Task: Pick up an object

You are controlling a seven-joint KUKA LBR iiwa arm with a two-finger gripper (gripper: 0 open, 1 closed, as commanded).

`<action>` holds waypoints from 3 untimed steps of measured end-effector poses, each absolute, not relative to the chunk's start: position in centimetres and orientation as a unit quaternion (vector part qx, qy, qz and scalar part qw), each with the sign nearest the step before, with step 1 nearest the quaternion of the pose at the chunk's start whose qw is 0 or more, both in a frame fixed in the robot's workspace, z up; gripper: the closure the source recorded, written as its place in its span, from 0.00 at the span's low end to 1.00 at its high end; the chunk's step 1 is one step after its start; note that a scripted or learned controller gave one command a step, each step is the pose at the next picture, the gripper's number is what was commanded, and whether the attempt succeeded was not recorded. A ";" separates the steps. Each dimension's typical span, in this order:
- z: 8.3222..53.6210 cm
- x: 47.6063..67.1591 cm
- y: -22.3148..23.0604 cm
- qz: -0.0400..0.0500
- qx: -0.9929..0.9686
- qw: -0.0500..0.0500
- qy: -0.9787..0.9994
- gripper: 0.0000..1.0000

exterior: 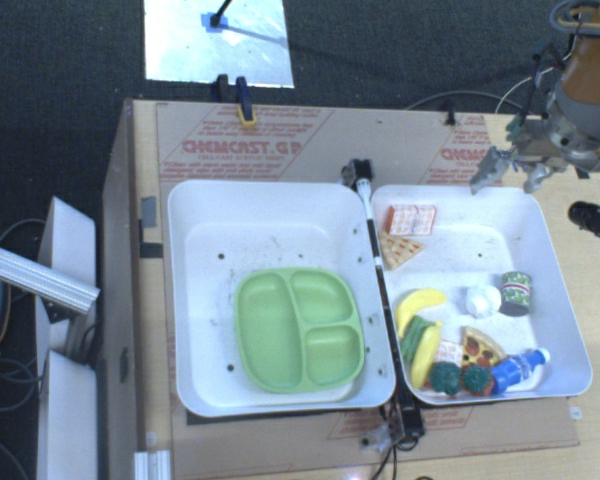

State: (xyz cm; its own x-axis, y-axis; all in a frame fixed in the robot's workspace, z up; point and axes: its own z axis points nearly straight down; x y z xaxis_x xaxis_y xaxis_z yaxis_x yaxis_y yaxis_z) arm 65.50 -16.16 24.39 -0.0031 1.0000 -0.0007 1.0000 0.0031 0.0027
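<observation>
A blue bottle (pixel 518 367), pizza slice (pixel 480 348) and broccoli (pixel 446 376) crowd the right bin's (pixel 550 258) near edge. Nothing is picked yet: the end effector (pixel 513 169) hangs spread wide and empty above that bin's far right corner. Banana (pixel 418 307), can (pixel 515 292) and waffle (pixel 401 251) lie between.

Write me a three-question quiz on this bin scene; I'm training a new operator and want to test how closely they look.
1. True or false: the green divided plate lies in the left bin.
2. Which lies nearest the right bin's far left corner? A) banana B) orange-and-white carton C) blue bottle
3. Fill in: the gripper hovers above the right bin's far ____ corner, holding nothing.

Key: 1 true; 2 B; 3 right.
</observation>
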 end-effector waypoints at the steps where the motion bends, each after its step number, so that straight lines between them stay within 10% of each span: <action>1: 19.1 59.3 -9.9 0.000 0.705 -0.001 0.709 0.00; 2: 22.9 57.8 -17.2 0.000 0.707 0.002 0.707 0.00; 3: 17.0 60.6 -10.9 0.000 0.706 0.000 0.709 0.00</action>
State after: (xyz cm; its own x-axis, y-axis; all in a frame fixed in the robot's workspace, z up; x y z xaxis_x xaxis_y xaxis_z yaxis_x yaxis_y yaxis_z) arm 60.55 -10.92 16.98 -0.0040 1.0000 0.0009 1.0000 0.0040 0.0002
